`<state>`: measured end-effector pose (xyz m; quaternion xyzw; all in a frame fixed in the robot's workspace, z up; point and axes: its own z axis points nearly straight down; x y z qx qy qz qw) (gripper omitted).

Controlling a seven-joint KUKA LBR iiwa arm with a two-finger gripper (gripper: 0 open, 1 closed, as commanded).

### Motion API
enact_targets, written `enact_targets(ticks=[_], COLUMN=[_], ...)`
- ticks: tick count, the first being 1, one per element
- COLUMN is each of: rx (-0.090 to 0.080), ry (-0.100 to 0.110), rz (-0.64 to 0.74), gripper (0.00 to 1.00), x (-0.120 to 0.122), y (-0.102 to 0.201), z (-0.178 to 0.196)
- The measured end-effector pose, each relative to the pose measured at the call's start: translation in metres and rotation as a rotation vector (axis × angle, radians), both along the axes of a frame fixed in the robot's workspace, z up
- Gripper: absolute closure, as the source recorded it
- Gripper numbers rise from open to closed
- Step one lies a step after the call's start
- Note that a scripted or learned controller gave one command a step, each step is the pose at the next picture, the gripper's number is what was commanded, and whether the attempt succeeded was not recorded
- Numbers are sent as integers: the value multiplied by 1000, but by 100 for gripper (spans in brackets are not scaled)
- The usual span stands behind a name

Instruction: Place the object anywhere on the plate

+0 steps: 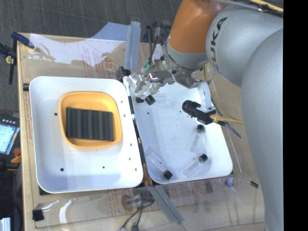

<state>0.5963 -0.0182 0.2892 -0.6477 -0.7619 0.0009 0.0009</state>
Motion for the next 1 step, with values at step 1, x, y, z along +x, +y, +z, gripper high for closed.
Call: enact_targets(ticks=[1], rx=[0], ry=[0], rz=[0], gripper=[0], x=[0], y=[0], z=[0])
